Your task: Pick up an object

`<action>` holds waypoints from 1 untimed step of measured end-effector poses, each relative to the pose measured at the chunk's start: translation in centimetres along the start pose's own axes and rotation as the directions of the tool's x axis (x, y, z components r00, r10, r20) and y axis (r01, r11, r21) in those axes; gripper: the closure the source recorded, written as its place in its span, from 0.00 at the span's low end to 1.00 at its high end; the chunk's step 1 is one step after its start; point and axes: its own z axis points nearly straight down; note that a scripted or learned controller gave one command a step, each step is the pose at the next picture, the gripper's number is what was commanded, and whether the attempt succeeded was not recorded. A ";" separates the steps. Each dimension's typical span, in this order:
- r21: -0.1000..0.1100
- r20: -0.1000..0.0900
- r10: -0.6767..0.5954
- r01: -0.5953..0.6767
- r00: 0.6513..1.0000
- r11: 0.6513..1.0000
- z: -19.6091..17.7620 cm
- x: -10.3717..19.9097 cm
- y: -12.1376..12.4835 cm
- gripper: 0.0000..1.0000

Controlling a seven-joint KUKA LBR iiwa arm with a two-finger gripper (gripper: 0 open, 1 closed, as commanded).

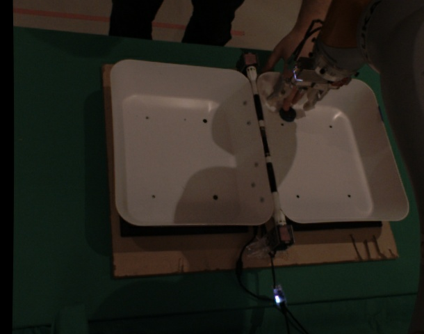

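Front edge: black cable (248, 278) with a small lit plug (278, 296), running off the brown board (198, 259) on the green bench (59, 186).

Pincer (302, 92): low over the far-left corner of the right bin (351, 186), hanging from the arm (400, 19) that comes in from the right. Too dark and cluttered to resolve; cannot tell whether it is apart or together, and nothing is visibly clamped in it.

Task's thing: small dark round disc (287, 114) on the right bin's floor. It sits just beside the pincer, toward the camera and slightly toward the left bin (184, 207). Cannot tell if they are touching or apart. It looks round, so no long axis to align to; approach angle should not matter much.

Next out: pale rounded lump (269, 92) tucked in the same corner, just left of the pincer, against the bin wall. It could be a second object or part of the rim; unclear.

Further out: striped divider strip (264, 145) between the bins, close to the disc. A person's hand (287, 47) reaches in from the far side, near the pincer.

Judgement: the grasp is not yet made. The coming move turns on a short shift toward the camera and down onto the disc. Risks are clipping the corner wall or lump, and the hand being so near.
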 end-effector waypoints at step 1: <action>-0.003 0.001 0.000 0.000 1.000 1.000 1.2 -0.1 0.0 0.00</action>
